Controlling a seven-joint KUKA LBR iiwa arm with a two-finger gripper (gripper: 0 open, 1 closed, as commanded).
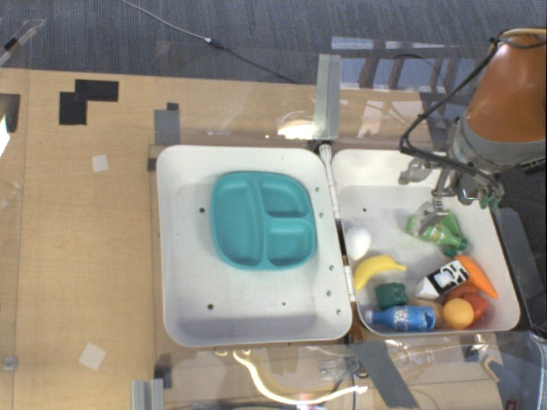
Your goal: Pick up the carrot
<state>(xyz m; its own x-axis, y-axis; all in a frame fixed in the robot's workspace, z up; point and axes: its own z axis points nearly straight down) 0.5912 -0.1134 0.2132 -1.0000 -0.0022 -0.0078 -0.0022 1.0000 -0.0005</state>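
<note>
Two white bins sit side by side, and the right bin [376,173] holds all the clutter. From the overhead camera, the carrot [479,276] lies near that bin's right wall, its long axis running diagonally, tip toward the front-right corner. It touches a black-and-white patterned block [448,277]; I can't read any writing on it. The gripper [438,202] hovers above a green leafy item [439,229], just behind the carrot. Whether it is open I cannot tell; nothing visibly sits in it. The teal divided plate [262,220] occupies the left bin [184,254].
</note>
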